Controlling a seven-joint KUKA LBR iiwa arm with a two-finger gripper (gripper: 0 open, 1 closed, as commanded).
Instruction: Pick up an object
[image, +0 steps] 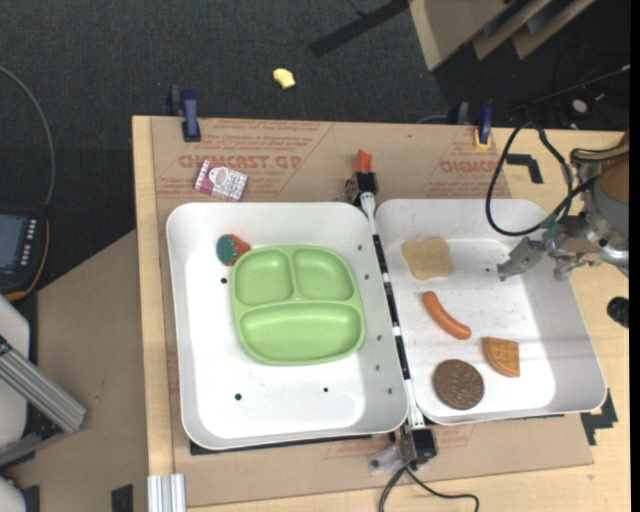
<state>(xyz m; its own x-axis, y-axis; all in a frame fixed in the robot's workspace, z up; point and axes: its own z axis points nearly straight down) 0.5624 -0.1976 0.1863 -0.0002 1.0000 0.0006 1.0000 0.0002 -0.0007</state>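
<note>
Here the tool (522, 260) hangs above the right bin (570, 330), grip state unclear, grasping nothing visible; 1 orange-red sausage (446, 314) lies nearby.

A robotics lab — a test rig, not a kitchen.

The counter (150, 330) is a plywood sheet topped with printed cardboard, held by blue clamps (187, 112) along its upper edge. Two shallow white bins (200, 400) sit side by side at frame centre, holding toy food and a green divided plate (297, 303). Black cables (510, 170) loop at upper right by the gripper (540, 255), an aluminium rail (40, 390) lies at lower left, and dark carpet (100, 60) runs across the top.
</note>
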